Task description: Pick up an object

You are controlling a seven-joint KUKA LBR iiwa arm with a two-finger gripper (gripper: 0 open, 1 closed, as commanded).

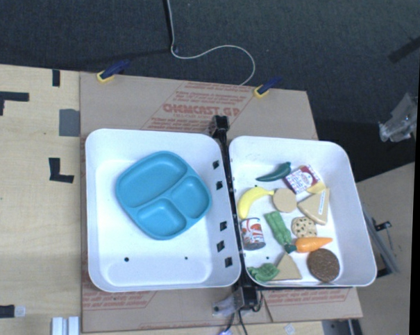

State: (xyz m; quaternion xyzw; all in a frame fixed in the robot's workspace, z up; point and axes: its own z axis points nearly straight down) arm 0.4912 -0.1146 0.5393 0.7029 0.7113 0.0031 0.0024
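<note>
The right bin point(348, 178) holds several toy foods. Among them are a yellow banana point(254, 198), a dark green pepper point(274, 172), a red-and-white packet point(299, 178), a cheese wedge point(318, 207), an orange carrot point(312, 243), a brown round patty point(324, 264) and a small can point(252, 232). A blurred grey shape at the right edge, above and outside the bin's far corner, looks like my gripper point(397, 121). It is well apart from every object.
The left bin point(98, 193) holds a blue divided plate point(163, 194). Both bins rest on a cardboard sheet point(199, 104) with a white cable point(213, 54) looping behind it. A black hinge strip point(226, 199) runs between the bins.
</note>
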